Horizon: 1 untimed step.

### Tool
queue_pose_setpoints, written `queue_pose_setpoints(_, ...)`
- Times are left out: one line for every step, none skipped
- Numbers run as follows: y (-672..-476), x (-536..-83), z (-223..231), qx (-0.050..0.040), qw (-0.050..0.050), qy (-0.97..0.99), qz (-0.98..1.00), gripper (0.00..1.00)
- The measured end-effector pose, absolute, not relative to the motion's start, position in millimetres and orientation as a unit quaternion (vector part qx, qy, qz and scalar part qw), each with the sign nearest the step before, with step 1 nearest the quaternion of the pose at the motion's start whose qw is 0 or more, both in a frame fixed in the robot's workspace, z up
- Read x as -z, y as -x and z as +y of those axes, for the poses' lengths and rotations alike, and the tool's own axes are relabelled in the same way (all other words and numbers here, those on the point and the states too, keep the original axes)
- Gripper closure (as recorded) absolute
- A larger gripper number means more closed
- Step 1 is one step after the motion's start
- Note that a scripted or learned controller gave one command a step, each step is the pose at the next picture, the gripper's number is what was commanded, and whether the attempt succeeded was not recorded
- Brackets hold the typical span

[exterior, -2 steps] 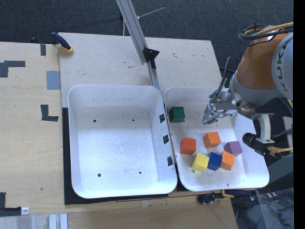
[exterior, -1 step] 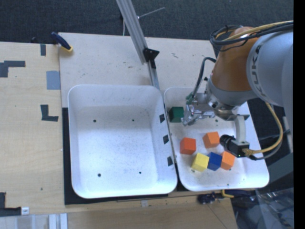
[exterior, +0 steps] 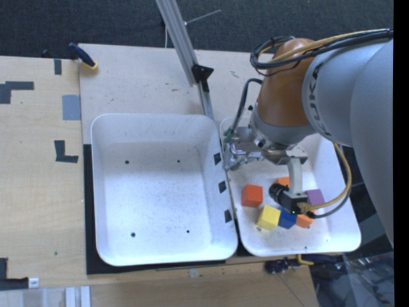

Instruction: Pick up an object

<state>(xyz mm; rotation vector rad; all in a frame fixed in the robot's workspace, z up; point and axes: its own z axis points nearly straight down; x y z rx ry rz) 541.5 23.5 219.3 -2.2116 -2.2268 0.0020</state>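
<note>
Fingers on the gripper: spread or clenched, I can't tell from this angle. Right, starting at the near end of the right bin: a yellow cube sits touching a blue cube, with a small orange piece just to the blue one's right. A step farther back, an orange cube stands on its own to the left, and there's a purple block over on the right (partly tucked behind the robot's hardware). Farther still, the gripper hangs right by the bin's left wall, apart from every cube, and the orange-banded arm looms over the far half of that bin. Over to the left, the left bin shows a white floor speckled with dark flecks. At the far side, a slanted metal bar crosses the bench, and a blue-and-yellow handle lies near the bench's far left corner.
</note>
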Motion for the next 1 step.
queue_pose_setpoints(-555.7,-226.9,79.8,0.0004,0.001,0.704,-0.710,1.00)
